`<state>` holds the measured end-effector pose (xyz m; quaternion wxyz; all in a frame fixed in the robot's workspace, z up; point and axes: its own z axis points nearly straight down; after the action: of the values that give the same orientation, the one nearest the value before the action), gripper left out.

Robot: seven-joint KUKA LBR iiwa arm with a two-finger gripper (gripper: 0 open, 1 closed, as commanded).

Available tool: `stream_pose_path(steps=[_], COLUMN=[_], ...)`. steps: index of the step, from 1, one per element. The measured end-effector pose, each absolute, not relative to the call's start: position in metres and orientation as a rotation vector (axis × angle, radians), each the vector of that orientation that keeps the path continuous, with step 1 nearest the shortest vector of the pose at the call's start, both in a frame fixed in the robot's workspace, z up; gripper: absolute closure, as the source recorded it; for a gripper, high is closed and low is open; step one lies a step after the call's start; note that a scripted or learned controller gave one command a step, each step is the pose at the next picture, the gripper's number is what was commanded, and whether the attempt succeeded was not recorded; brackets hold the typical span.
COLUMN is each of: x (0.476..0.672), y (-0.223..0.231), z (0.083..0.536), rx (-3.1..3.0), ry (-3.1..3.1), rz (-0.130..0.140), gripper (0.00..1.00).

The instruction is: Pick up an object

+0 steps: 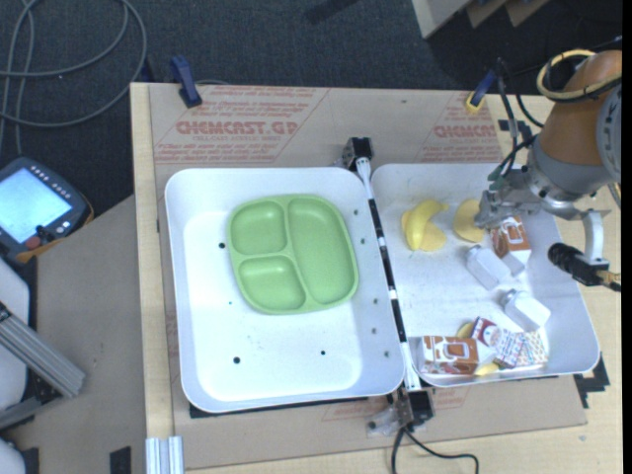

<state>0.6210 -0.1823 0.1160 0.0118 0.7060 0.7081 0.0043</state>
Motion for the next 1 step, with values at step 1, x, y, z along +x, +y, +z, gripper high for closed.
stream_pose_path(steps=[1], x=[0.6226], y=[-0.1789], z=[0.1179], rx=[2.201], ry=[2.214], rz=[0.021], gripper=[0.00])
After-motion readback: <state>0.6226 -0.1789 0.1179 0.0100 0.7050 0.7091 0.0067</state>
